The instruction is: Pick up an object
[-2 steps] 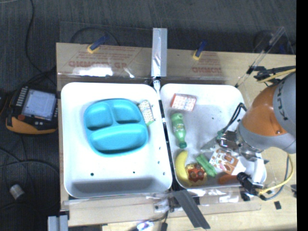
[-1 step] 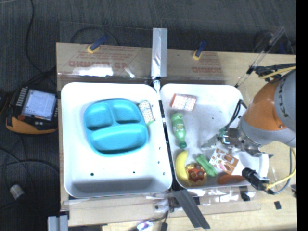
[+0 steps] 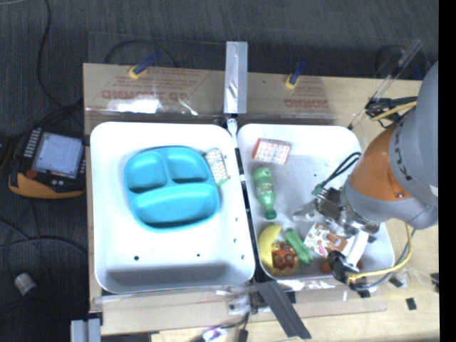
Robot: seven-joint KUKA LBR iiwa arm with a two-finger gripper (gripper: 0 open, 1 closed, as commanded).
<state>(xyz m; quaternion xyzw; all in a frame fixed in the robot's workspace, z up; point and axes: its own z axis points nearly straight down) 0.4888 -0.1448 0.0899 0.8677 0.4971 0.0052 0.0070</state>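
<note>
The right bin [image 3: 313, 135] holds several objects. A pink patterned box [image 3: 271, 151] lies near its far wall, with a green bottle [image 3: 264, 189] on its side just below. At the near left corner sit a yellow banana-shaped toy [image 3: 266, 238], a red berry cluster [image 3: 283, 257] and a green piece [image 3: 300, 248]. A colourful snack packet [image 3: 325, 240] lies right of them. My gripper [image 3: 322, 209] is low over the bin's right half, just above the snack packet, below the orange wrist band [image 3: 376, 171].
The left bin [image 3: 114, 262] holds a blue divided plate [image 3: 171, 187] and a small patterned packet [image 3: 216, 165] at the plate's right edge. Cables loop around the arm at the right bin's near right corner [image 3: 370, 273].
</note>
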